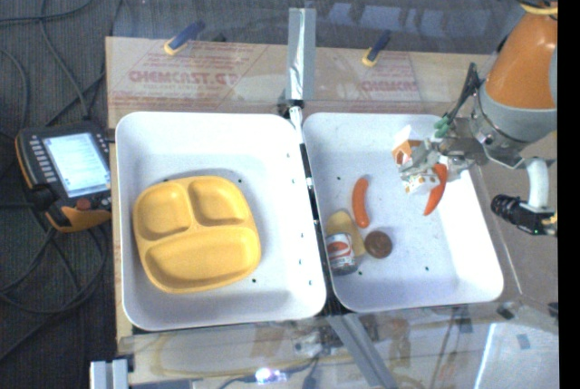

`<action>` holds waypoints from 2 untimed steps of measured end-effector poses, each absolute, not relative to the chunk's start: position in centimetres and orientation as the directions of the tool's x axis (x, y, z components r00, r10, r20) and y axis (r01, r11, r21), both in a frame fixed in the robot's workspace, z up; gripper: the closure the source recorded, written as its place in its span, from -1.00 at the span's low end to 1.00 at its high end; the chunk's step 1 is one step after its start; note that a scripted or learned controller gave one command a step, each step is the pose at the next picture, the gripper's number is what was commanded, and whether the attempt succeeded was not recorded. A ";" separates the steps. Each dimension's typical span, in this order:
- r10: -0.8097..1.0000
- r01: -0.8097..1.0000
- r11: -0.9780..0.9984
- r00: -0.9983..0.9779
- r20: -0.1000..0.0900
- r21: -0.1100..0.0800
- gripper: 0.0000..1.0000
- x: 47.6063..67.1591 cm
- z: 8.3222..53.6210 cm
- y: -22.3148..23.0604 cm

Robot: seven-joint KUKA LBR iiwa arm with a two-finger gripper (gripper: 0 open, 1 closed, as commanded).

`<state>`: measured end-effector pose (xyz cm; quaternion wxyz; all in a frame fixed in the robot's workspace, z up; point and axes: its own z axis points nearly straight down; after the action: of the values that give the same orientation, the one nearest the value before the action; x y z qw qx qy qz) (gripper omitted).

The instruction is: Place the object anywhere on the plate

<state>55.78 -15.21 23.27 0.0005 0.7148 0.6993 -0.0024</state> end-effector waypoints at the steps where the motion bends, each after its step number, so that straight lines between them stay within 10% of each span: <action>1: 0.976 0.976 0.218 -0.218 0.001 -0.003 1.00 55.6 21.9 -8.0; 2: 0.964 0.964 0.265 -0.265 0.000 -0.003 1.00 58.0 25.3 4.4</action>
<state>58.00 4.40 25.34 -0.0011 0.6061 0.7954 -0.0011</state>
